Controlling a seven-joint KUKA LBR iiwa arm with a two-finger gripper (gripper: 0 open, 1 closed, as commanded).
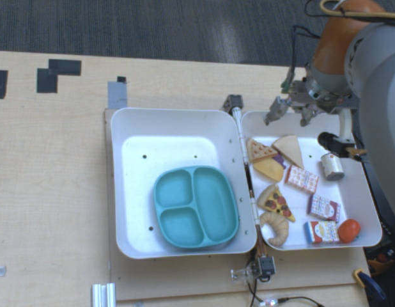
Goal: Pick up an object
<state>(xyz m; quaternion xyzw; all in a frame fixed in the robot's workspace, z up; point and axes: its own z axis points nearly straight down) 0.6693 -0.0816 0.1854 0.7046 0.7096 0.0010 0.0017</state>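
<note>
**Mia:** Where is the gripper (293,110) now?

**Ben:** It hangs over the far edge of the right bin (370,203). Its two fingers are spread wide apart, and nothing is between them. I think it is open like that so it can drop around something.

**Mia:** What could it grab?

**Ben:** All the toy food is in that bin, on the near side of the gripper. Closest to it are a pale wedge (289,149) and a waffle piece (260,150), touching a yellow cheese block (269,169). A bit farther toward us are a pizza slice (275,200) and a croissant (277,228). Off to one side stands a small silver can (332,166). Farthest from the gripper are a little carton (321,231) and a red tomato (349,229).

**Mia:** And the other bin?

**Ben:** The left bin (121,171) holds a teal tray with three parts (196,205). It is well away from the gripper.

**Mia:** Which is easiest?

**Ben:** Maybe the can, since it stands apart. The crowded pieces look harder to grip.
</note>
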